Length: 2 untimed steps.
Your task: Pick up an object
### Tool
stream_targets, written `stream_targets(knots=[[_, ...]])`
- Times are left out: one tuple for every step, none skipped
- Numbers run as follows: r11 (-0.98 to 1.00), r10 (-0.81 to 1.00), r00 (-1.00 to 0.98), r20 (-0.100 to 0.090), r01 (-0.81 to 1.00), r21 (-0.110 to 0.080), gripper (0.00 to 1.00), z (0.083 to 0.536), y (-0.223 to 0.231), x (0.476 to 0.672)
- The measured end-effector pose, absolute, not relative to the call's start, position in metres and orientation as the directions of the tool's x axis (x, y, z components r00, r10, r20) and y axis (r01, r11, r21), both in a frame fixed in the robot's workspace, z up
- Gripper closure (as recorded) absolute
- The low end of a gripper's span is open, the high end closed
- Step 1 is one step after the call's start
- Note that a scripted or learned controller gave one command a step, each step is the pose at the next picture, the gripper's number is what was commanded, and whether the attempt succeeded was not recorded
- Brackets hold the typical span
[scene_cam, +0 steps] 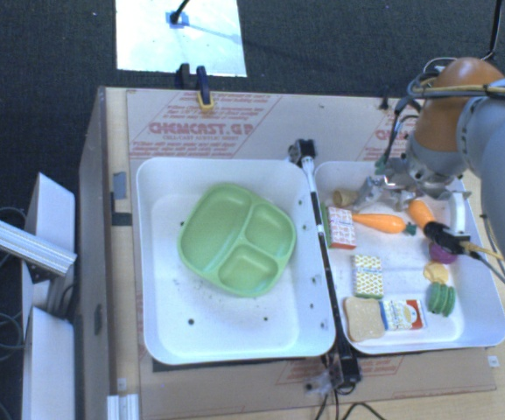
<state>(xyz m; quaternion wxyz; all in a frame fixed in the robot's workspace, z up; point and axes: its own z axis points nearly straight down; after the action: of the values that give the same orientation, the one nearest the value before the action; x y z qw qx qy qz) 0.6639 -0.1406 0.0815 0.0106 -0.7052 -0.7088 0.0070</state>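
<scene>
The right bin [488, 322] holds several toy foods. An orange carrot [382, 223] lies near its back, with a second orange piece [421, 213] to its right. A red-and-white box [340, 227] lies by the bin's left wall and a small beige piece [344, 198] sits in the back left corner. My gripper [389, 190] hangs low over the back of this bin, just above the carrot and right of the beige piece. Nothing shows as held in it.
The left bin [160, 234] holds a green divided plate [237, 239]. Also in the right bin are a checkered yellow-green box [368, 276], a bread slice [364, 318], a small carton [403, 314], a green piece [441, 298], a yellow piece [436, 272] and a purple piece [442, 253].
</scene>
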Motion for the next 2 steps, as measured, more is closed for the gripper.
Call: stream_targets(knots=[[0.005,1.000,-0.005,0.004,1.000,-0.024,0.00,0.082,-0.173,0.664],[0.005,1.000,-0.005,0.000,1.000,-0.024,0.00,0.081,-0.152,0.663]])
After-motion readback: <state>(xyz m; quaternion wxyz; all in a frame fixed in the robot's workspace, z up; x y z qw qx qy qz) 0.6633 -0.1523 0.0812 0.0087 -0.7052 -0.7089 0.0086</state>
